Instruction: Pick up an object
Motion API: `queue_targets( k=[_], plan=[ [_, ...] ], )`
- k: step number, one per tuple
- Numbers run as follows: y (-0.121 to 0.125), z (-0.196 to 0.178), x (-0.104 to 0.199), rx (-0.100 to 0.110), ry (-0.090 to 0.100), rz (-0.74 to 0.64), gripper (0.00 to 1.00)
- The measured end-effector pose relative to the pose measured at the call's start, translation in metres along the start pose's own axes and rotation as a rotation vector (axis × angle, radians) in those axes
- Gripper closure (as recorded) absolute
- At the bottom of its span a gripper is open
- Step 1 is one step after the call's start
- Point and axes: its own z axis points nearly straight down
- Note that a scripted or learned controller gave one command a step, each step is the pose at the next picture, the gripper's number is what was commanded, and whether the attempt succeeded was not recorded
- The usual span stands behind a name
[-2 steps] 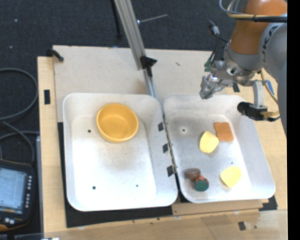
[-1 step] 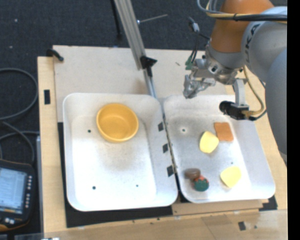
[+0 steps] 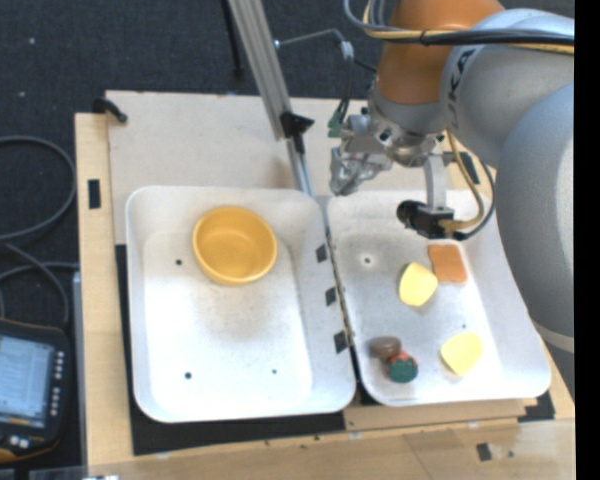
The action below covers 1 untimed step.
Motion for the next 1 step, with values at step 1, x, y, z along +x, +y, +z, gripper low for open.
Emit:
queue_targets(
  k=[1],
  plan=[
    [-0.0106, -0.008, 0.047, 0.003, 0.0, 0.001, 1.0]
  ],
)
